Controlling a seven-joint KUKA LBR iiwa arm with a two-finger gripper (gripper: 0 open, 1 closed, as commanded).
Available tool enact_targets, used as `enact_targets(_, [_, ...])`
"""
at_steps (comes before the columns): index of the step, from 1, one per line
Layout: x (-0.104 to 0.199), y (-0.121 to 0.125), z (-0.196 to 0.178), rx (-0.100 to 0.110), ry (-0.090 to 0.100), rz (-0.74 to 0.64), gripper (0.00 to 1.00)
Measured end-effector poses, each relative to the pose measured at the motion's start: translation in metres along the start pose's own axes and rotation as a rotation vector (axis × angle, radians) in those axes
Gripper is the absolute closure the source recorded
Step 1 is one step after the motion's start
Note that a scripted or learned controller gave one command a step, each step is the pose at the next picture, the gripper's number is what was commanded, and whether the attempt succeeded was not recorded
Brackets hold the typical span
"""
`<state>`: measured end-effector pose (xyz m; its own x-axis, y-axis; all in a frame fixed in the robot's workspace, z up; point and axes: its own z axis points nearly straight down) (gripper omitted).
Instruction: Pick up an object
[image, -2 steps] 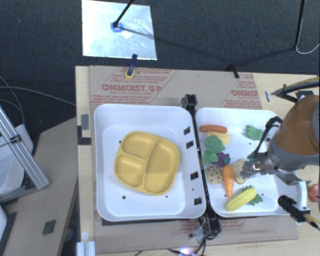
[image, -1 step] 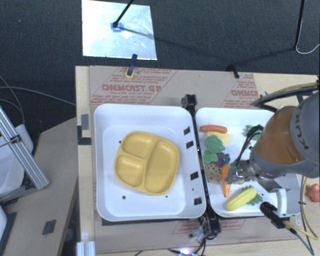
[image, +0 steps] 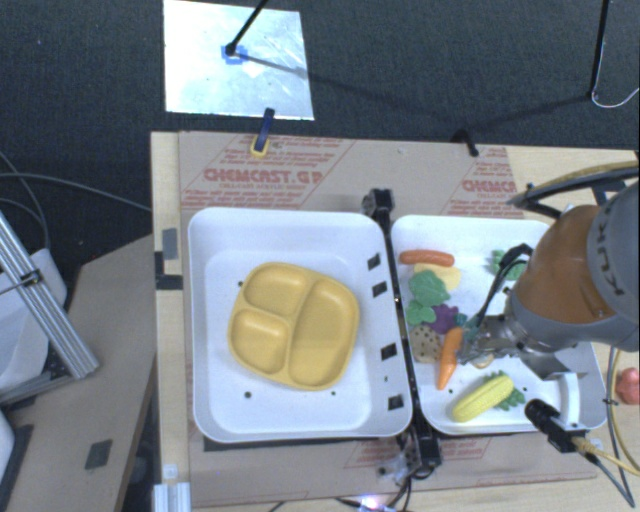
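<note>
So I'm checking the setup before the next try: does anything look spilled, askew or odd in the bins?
Nothing stands out. The yellow divided plate lies flat in the left bin; the carrot, corn and other toy foods lie loose inside the right bin, none spilled over.

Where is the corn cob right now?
The corn cob lies near the front edge of the right bin, just below the carrot and close under the arm's gripper.
</note>
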<state>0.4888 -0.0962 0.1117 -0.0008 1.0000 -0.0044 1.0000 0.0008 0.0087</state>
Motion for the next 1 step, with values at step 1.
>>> enact_targets(1, [0.0002, -0.0002, 0.0005, 0.000, 0.000, 0.000, 0.00])
